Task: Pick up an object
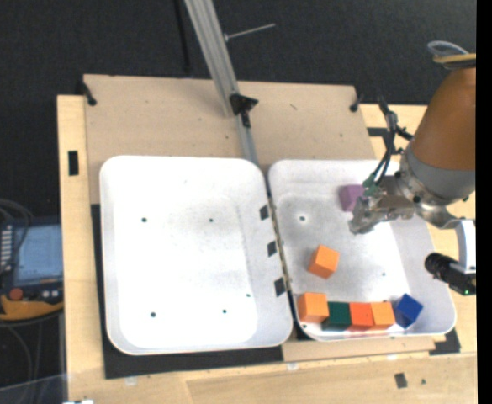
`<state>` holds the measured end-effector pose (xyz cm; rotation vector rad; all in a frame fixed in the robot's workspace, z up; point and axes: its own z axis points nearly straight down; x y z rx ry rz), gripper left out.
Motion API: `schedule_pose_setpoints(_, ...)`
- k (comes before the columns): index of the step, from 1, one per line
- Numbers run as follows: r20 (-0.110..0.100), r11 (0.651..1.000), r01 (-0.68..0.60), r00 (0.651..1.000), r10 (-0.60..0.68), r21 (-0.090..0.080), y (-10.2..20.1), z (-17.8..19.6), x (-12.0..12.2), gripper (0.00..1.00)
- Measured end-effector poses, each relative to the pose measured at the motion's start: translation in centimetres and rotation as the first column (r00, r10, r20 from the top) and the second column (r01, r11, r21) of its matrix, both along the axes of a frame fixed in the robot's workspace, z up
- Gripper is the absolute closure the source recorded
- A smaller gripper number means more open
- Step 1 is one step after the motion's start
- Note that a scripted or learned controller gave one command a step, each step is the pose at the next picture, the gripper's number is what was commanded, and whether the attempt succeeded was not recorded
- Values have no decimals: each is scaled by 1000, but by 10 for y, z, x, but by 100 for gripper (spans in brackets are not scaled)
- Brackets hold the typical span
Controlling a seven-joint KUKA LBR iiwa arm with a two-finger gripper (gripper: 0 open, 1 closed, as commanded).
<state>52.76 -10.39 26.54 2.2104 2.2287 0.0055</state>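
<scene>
White plastic makes both bins on the bench. Going from the left, the left bin comes first, with only a few small dark dots on its floor. It touches the right bin along a seam with small black clips.

In the right bin, a row of blocks lies along the near edge. At the near left corner is an orange block; just beside it is a green block, then a second orange block, then a lighter orange block. A blue block closes the row toward the near right corner, turned a little. One tilted orange cube sits alone near the middle of this bin, well apart from the row.

Toward the far edge of the right bin lies a purple block. My gripper is low over the bin, just beside this purple block on its near right side. I cannot tell from this slant whether my pincer stands apart or together, and I see no block between it. My grey wrist and orange band come in over the right edge of the bin.
</scene>
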Motion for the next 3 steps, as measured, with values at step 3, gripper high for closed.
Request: schedule_pose_setpoints(3,-7,1000,1,1000,-1,0,163,-11,16,100)
